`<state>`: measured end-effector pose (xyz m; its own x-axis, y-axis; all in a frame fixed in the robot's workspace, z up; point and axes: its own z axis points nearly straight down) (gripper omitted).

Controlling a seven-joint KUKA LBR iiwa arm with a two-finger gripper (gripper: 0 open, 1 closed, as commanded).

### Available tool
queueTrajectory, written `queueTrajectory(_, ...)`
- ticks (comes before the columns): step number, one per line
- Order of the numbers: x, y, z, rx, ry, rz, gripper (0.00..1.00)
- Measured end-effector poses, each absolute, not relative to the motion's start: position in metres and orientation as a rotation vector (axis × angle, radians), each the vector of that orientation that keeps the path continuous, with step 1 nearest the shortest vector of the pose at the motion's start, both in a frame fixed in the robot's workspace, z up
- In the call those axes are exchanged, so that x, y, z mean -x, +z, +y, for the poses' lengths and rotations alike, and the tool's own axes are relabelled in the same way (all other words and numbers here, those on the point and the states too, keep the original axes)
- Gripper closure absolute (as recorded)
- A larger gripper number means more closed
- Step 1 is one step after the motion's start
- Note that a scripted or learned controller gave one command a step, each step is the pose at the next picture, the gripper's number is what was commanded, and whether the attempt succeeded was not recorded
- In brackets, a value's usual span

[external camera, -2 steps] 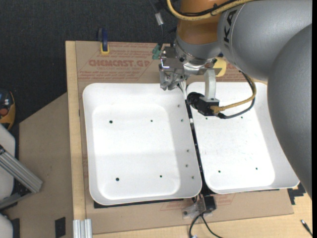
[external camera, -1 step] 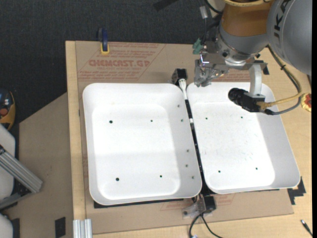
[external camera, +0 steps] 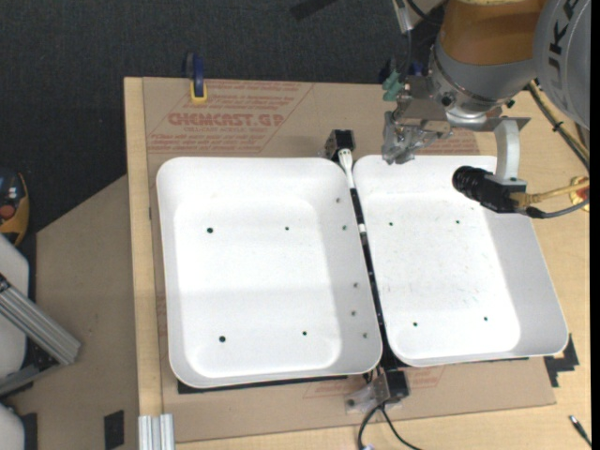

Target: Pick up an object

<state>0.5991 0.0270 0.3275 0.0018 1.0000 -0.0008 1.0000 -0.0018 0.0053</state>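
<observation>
My gripper point(external camera: 399, 152) hangs at the back of the bench, over the far left corner of the right bin point(external camera: 525, 279). The grey wrist and the orange band above it rise toward the top right. Nothing shows between the gripper's tips, which are small and partly lost against the bin rim. The left bin point(external camera: 187, 251) and the right bin show white floors marked by a few small black dots.
A black cylinder point(external camera: 482, 187) on a bracket sticks out from the wrist over the right bin's far edge. A black clip point(external camera: 339, 143) sits at the far end of the seam between the bins. A blue clamp point(external camera: 196, 70) holds the board's back edge.
</observation>
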Motion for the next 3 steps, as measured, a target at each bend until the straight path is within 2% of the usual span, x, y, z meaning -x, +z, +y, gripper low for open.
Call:
queueTrajectory(1, -0.613, 0.258, 0.097, -2.220, -0.007, 2.233, 1.00)
queueTrajectory(2, -0.606, 0.307, 0.072, -2.220, 0.006, 2.217, 1.00)
queueTrajectory(3, -0.579, 0.249, 0.151, -2.218, -0.007, 2.236, 1.00)
